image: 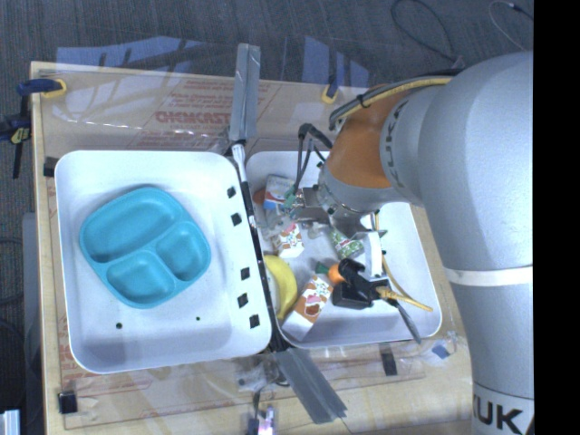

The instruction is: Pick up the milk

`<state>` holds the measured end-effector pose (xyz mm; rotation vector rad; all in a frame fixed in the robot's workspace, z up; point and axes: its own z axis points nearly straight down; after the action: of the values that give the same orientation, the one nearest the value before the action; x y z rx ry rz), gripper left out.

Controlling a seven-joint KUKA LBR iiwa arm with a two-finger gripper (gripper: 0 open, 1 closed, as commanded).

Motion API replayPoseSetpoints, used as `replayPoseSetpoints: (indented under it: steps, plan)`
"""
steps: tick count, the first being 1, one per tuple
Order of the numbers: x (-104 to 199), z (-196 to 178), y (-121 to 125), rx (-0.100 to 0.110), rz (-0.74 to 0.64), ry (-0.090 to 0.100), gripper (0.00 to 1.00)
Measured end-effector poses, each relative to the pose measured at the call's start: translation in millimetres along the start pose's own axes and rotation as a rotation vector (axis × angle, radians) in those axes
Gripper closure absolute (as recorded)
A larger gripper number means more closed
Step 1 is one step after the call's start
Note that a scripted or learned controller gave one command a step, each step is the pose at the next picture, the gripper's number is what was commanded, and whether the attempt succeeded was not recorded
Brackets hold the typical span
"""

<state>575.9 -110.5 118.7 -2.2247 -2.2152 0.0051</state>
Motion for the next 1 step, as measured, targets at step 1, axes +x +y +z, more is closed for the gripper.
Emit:
replayPoseSetpoints:
  steps: [1]
  plan:
    - [-2.9, 11.8, 21.1, 0.011, 0.029, 0.001, 0.00]
